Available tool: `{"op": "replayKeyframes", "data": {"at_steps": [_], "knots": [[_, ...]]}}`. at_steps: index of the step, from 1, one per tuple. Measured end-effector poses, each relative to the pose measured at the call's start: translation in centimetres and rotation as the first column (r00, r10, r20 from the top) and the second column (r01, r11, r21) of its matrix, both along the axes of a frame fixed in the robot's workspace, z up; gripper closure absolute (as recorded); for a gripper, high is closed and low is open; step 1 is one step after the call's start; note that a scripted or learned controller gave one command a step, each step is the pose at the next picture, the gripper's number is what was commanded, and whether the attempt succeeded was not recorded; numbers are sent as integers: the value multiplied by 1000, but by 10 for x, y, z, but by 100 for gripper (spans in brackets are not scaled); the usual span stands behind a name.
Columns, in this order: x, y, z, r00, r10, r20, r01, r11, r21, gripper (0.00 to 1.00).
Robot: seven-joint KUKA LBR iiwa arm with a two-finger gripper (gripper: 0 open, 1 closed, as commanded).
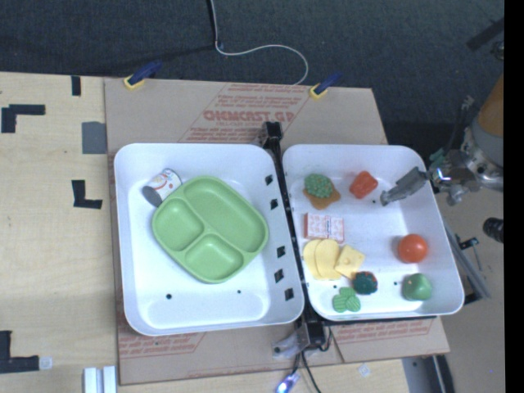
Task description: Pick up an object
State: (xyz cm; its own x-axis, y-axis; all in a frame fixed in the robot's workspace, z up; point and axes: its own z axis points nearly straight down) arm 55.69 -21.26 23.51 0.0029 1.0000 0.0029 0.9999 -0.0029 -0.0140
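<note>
Camera view: gripper poised over the right bin's upper right, toys lying to its left and below.

Camera view shows the gripper reaching in from the right over the right bin, its dark finger slanting down-left toward the bin floor; nothing sits in its grasp, and how wide it stands apart I cannot tell. The nearest candidate is the small orange-red block, just beside the tip and to its left. A red ball lies below the gripper, near the bin's right wall, and a green piece sits lower still. I judge a short move leftward would bring the tip over the block. The left bin holds a green divided plate.
</note>
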Motion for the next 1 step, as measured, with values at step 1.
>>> {"op": "replayKeyframes", "data": {"at_steps": [1], "knots": [[3,1,8,1000,4,13,-4,1000,-3,0]]}}
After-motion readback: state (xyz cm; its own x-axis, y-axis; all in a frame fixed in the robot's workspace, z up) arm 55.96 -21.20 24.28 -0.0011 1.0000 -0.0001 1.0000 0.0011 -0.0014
